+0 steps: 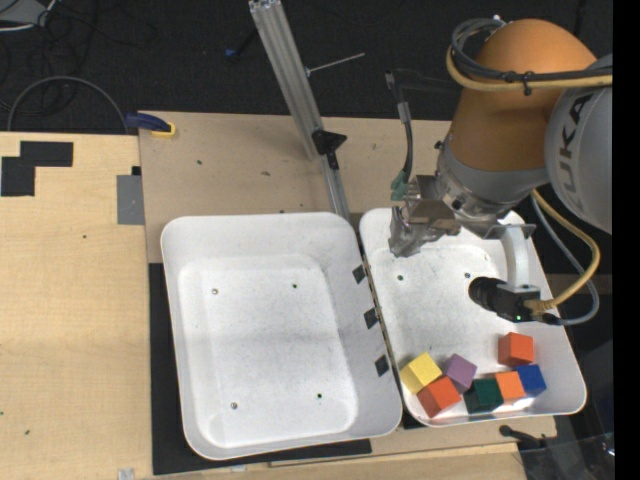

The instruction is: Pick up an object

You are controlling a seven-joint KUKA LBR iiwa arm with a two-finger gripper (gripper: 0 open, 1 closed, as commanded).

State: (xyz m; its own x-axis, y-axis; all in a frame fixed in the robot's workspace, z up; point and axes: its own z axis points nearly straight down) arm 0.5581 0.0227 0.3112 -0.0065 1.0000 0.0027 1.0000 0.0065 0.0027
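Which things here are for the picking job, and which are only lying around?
For the job:
- end effector
- right bin
- yellow block
- purple block
- red blocks
- green block
- blue block

Just lying about:
- left bin
- aluminium rail
- cables

The gripper (408, 236) hangs over the right bin (440, 268); coloured blocks (470, 373) cluster, apparently touching, near its front edge.

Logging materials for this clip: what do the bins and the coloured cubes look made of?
The two shallow white bins look like thin moulded plastic: rounded lips, faint speckling, matte. The small coloured cubes look like painted wood or foam, matte with flat, even colour; I can't tell which.
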